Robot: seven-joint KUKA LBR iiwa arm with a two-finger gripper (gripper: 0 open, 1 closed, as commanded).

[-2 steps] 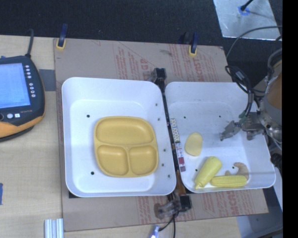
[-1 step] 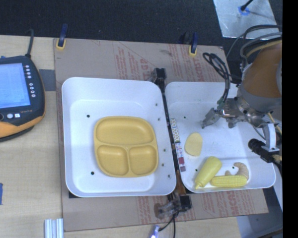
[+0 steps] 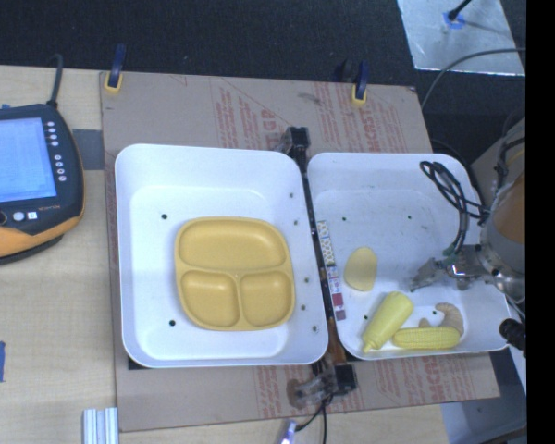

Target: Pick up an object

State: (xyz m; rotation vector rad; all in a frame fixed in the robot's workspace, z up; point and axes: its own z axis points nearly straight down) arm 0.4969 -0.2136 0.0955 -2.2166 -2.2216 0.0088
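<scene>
Arm (image 3: 504, 211) hangs low over right bin (image 3: 388, 178); fingers (image 3: 437, 273) perhaps spread, cannot tell.

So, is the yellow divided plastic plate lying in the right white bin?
No, the yellow divided plastic plate lies in the left white bin, apart from the two yellow corn cobs.

Dark carpeted floor (image 3: 222, 17), pale wooden bench (image 3: 37, 331), brown cardboard sheet (image 3: 259, 109) clamped on top

Two white bins (image 3: 129, 248), one yellow divided tray (image 3: 233, 272), two corn cobs (image 3: 388, 319), one pale round piece (image 3: 361, 269).
</scene>
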